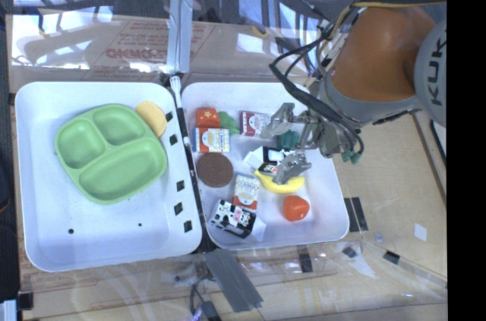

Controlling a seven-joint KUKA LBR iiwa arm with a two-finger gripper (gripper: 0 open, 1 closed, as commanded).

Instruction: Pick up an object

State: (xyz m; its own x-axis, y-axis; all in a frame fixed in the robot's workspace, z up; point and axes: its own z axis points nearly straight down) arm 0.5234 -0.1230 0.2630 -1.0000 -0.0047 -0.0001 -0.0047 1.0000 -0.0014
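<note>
My gripper (287,143) hangs over the right part of the right bin (326,213), its fingers (291,166) spread open with nothing between them. Just beneath it lie a yellow banana (282,185) and a small black-and-white packet (272,157). A red tomato (296,208) sits in front of the banana. Further left in this bin are a brown round patty (216,170), a red-and-white carton (213,139), a red item (206,118), a carton with a green end (253,123), a small snack pack (246,191) and a cow-patterned box (233,218).
The left bin (45,236) bears a green divided plate (112,152) with a yellow piece (152,115) at its upper right edge. A ridge with black clips (184,183) divides the bins. Cables (300,54) loop above the right bin.
</note>
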